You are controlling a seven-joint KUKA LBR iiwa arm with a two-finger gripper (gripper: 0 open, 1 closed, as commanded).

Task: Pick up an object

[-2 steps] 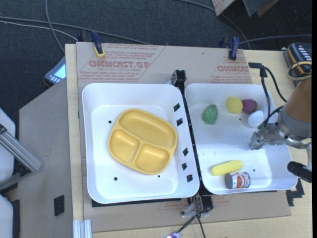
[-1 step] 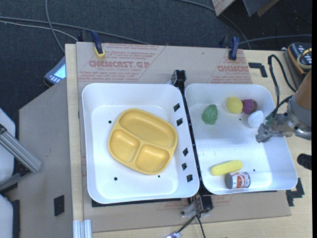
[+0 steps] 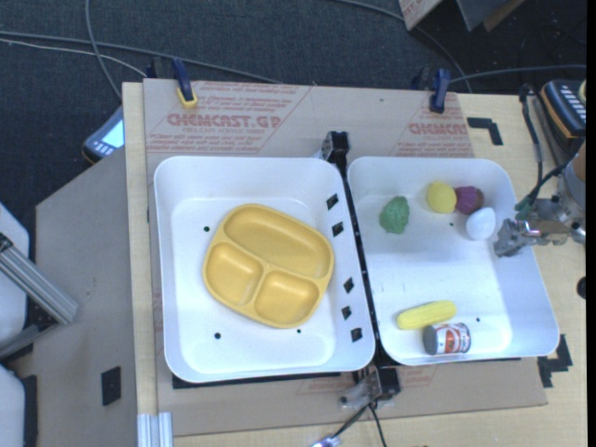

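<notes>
From the fixed camera above the bench, two shallow white bins sat side by side, and the right bin [image 3: 521,315] served as the landmark for everything else. Against its left wall lay the left bin [image 3: 177,277], which held a yellow divided plate [image 3: 268,264] with three compartments, set at a slant near that bin's middle. Inside the right bin, near its far left corner, rested a green lumpy object [image 3: 395,214]. Toward the bin's far wall lay a yellow ball-like object [image 3: 440,196], with a purple object [image 3: 468,197] touching or just beside it on the side nearer the bin's right wall. A white egg-shaped object [image 3: 480,223] sat just beside the purple one, close to the right wall. Near the bin's front edge lay a yellow banana-shaped object [image 3: 426,315], and just in front of it a small can with a red and white label [image 3: 449,340] lay on its side. The gripper [image 3: 510,240] hung at the bin's right wall, just beside the white egg-shaped object, with nothing seen between its fingers; whether they were spread or pressed together could not be told. The arm [image 3: 559,222] reached in from beyond that right wall.
</notes>
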